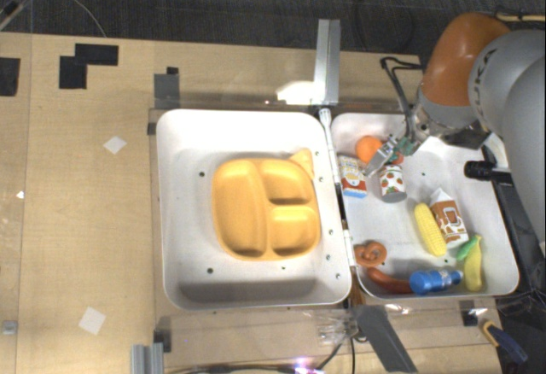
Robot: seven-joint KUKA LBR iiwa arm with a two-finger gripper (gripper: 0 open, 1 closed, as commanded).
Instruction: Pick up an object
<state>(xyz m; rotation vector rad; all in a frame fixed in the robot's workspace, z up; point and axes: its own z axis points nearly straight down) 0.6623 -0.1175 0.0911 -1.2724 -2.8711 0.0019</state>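
The right bin [388, 227] holds several small items. An orange ball [366, 145] lies near its back left, beside a red-and-white can [352, 177] and a small strawberry-printed cup [392, 184]. My gripper [386, 155] reaches in from the right and hangs low between the ball and the cup, right against the ball's right side. Nothing is visibly held in it. The grey arm with its orange band [452, 65] rises at the upper right.
Further forward in the right bin lie a corn cob [429, 229], a small sauce bottle [449, 221], a banana [473, 264], a blue item [435, 280], a red sausage [388, 281] and a brown pretzel [370, 254]. The left bin [183, 193] holds a yellow divided tray [260, 208].
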